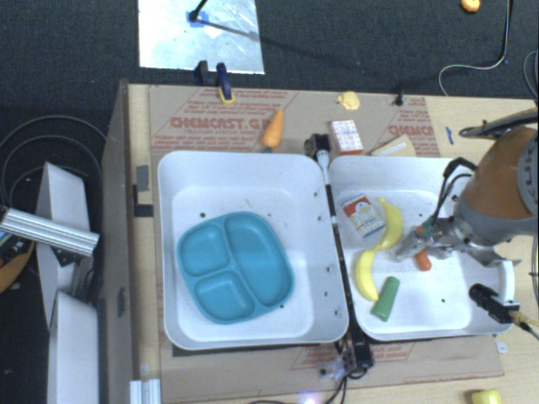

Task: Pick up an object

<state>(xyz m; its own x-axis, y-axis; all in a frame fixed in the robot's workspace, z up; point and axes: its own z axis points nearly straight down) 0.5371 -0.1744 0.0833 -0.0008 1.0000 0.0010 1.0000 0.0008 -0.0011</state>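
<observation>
Green block (386, 298) low in right bin (421, 326); arm bent down, fingers (410, 247) grip unclear beside banana (376, 251).

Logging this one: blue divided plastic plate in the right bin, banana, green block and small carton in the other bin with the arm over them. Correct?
Not quite: the camera view shows the blue divided plastic plate in the left bin. The yellow banana, green block and small carton lie in the right bin, under the arm.
</observation>
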